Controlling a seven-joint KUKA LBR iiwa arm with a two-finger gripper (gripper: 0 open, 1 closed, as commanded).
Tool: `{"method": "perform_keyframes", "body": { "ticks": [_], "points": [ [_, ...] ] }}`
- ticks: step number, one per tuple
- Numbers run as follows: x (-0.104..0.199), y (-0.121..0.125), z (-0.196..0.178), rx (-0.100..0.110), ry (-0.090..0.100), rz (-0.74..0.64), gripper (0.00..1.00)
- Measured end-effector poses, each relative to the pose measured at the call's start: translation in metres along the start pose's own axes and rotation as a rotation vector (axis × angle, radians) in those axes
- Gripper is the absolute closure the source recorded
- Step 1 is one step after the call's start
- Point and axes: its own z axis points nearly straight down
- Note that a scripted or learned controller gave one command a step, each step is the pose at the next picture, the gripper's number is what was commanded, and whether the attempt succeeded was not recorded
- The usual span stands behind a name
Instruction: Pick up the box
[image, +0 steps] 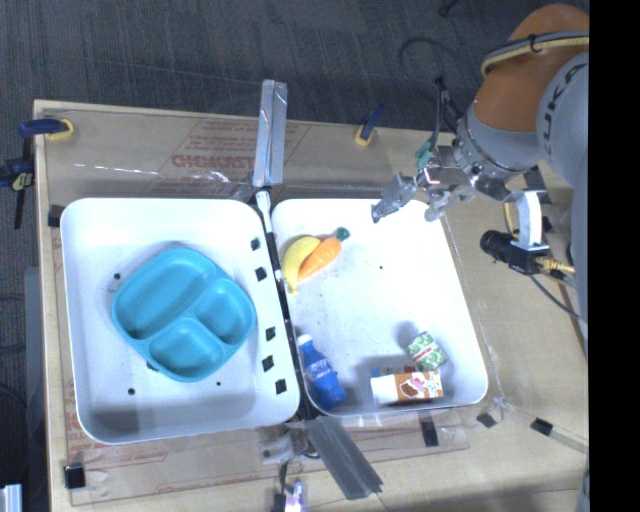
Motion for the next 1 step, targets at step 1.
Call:
{"method": "perform_keyframes", "body": {
  "ticks": [1],
  "points": [
    [0.0395, -0.0703, 0.1007, 0.002, 0.0, -0.001, 0.0]
  ]
}}
